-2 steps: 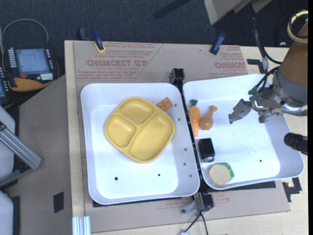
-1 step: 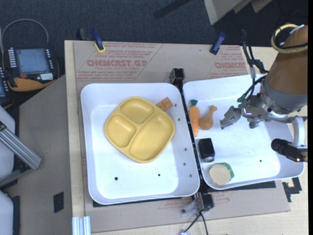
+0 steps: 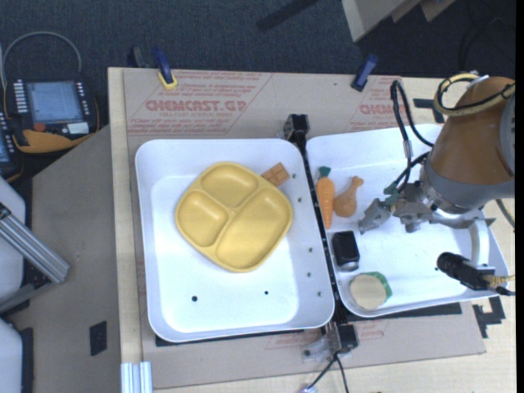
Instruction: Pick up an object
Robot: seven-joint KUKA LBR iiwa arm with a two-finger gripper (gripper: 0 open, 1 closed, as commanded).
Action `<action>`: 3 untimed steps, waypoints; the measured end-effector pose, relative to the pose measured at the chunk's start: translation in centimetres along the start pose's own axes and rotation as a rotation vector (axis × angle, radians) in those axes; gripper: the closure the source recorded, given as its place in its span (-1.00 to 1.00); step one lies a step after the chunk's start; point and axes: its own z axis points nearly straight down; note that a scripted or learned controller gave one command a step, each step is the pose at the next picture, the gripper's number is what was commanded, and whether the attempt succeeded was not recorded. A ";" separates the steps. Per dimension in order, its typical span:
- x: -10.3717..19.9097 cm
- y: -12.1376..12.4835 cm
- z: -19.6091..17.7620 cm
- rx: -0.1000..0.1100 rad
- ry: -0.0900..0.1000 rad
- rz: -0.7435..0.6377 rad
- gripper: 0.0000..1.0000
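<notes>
The right bin (image 3: 426, 150) holds an orange carrot (image 3: 325, 200) with a green top, lying along its left wall. A tan toy drumstick (image 3: 349, 196) lies just right of the carrot. A small black block (image 3: 345, 249) sits lower down by the left wall, and a round cream disc with a green rim (image 3: 368, 291) rests near the front edge. My gripper (image 3: 373, 216) hangs over the bin's middle, just right of the drumstick and above the black block, with nothing seen in it.
The left bin (image 3: 155, 244) carries a yellow divided plate (image 3: 234, 216) with a small brown block (image 3: 275, 173) at its upper right edge. The grey arm with its orange band (image 3: 475, 137) covers the right bin's right side.
</notes>
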 end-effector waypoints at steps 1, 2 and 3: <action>-0.3 0.5 4.1 -0.009 0.000 0.000 -1.00; -0.3 0.6 3.0 -0.012 -0.002 0.000 1.00; -0.4 0.3 -3.3 -0.015 -0.003 -0.002 1.00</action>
